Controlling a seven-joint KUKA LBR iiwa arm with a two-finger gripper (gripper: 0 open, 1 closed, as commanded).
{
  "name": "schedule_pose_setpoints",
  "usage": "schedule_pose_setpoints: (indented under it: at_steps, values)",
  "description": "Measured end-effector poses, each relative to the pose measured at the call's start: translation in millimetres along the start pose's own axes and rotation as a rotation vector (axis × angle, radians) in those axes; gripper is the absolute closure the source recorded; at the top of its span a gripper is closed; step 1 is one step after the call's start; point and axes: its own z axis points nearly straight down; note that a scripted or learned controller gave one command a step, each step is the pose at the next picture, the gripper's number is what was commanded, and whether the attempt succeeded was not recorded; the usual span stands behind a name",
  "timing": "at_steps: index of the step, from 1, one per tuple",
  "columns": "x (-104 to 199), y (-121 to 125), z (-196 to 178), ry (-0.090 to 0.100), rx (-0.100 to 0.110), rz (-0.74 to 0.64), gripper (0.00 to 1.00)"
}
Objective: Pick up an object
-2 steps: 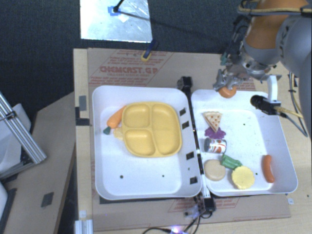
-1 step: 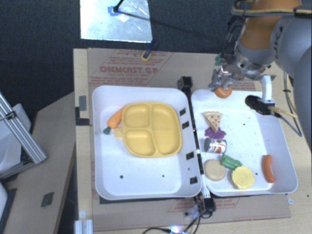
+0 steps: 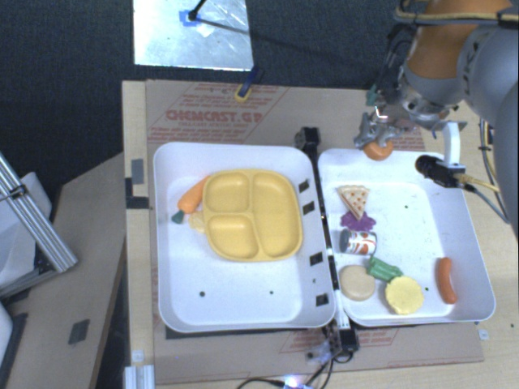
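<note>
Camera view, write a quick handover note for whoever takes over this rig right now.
Gripper: raised over the far edge of the right bin, an orange round object between its fingers.
Right bin: pizza slice, purple piece, small can, green piece, beige disc, yellow lemon-like piece, hot dog.
Left bin: yellow divided plate, with a carrot beside it.
Done: an object appears picked.
Left: confirm that the grip holds.
</note>
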Motion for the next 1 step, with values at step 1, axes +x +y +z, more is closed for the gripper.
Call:
schedule_pose_setpoints:
  at_steps: [1]
  values:
    - [4.9, -12.3, 15.7, 0.000, 0.003, 0.000, 1.00]
